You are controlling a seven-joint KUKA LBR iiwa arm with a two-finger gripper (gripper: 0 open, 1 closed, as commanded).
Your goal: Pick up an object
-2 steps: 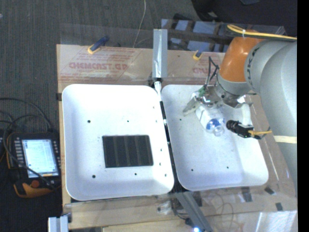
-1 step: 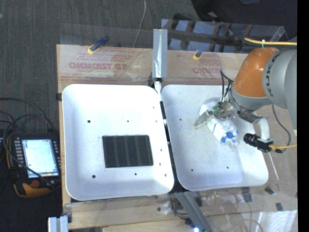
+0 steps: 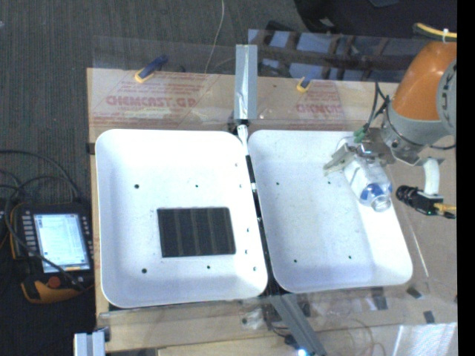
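The wooden bench [image 3: 111,99] carries two shallow white bins side by side, their inner rims touching along a dark seam. The left bin [image 3: 133,162] holds a dark, ribbed rectangular pad [image 3: 196,231] lying flat, a little below and right of the bin's middle, well apart from every wall. The right bin [image 3: 312,243] has a bare white floor over most of its area, with its contents gathered near the upper right wall.

The arm [image 3: 427,87] enters from the right, its orange band above the wrist sitting over the right bin's upper right corner. Below it the gripper [image 3: 356,154] hangs low over the bin's upper right part, its metal fingers pointing left and down. Whether they are apart or closed cannot be told, since the metal parts blur into one another.

A clear plastic bottle with a blue cap [image 3: 372,184] lies tilted on the right bin's floor just below the gripper, cap end toward the lower right, close to the right wall. Whether the gripper touches it cannot be told.

Off the bench at the left, a handheld control pendant [image 3: 56,243] with a lit screen rests on the dark floor. Yellow and blue clamps [image 3: 151,68] sit on the bench's far edge.
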